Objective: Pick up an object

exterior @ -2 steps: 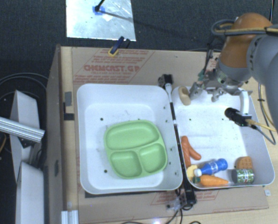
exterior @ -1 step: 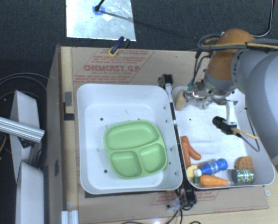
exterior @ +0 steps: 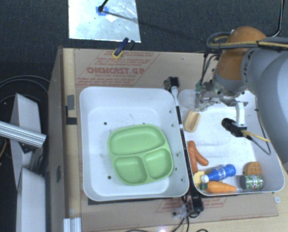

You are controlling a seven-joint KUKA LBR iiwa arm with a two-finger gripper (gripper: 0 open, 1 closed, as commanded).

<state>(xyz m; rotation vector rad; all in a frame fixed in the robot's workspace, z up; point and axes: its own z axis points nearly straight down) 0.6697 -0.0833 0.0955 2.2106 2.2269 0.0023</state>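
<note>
- Found a tan block (exterior: 191, 121) lying in the right bin (exterior: 221, 141), close against its left wall toward the far end, well apart from the other items and not gripped.
- Spotted the end effector (exterior: 203, 103) just beyond that block, low over the far left corner of the same bin.
- Could not tell whether clenched or released: too blurred there and half covered by the wrist.
- Could not tell either whether it touched the bin floor.
- Made out two orange-red sausage-like pieces (exterior: 197, 154) lying side by side along the left wall, nearer the camera than the block.
- Counted a cluster at the near edge:
  - a blue bottle (exterior: 222, 172) on its side
  - a yellow piece (exterior: 198, 179) partly hidden at the bottle's pale cap end
  - an orange carrot (exterior: 220, 187) just in front along the rim
  - a small green can (exterior: 253, 181) to the right
  - a brown round piece (exterior: 252, 168) touching the can from behind
- Could not read the can's label.
- Saw a green plate (exterior: 140, 153) with three compartments lying in the left bin (exterior: 100, 105), toward its near right.
- Noted the grey arm (exterior: 274, 81) cut off by the frame's right edge.
- Noted both bins side by side on the bench (exterior: 119, 66), over cardboard printed in red.
</note>
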